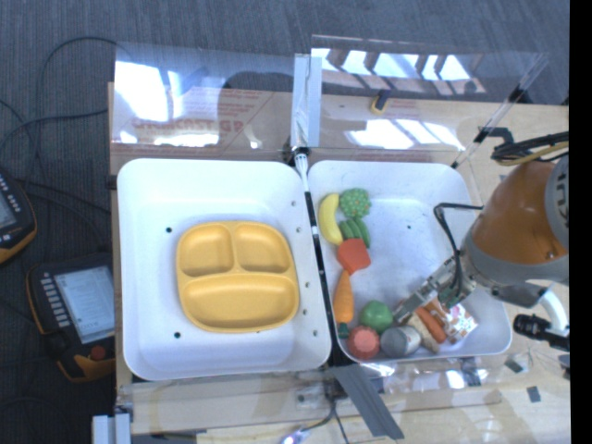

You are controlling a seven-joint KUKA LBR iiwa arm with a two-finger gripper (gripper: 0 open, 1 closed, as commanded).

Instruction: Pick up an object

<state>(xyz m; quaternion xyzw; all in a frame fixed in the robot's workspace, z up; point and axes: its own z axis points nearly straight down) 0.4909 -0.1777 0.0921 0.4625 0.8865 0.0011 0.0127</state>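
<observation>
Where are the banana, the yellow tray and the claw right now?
banana [328, 218]: camera view, middle of its curved body.
yellow tray [238, 314]: camera view, front rim of its large compartment.
claw [413, 301]: camera view, midway between its fingertips.

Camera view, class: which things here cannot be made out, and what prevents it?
- Gripper: whether it grips anything; too small, lost among the toys.
- Small orange and white items by the right white bin's rim: identity unclear, the grey arm overlaps them.
- Round grey object: too small to identify.
</observation>
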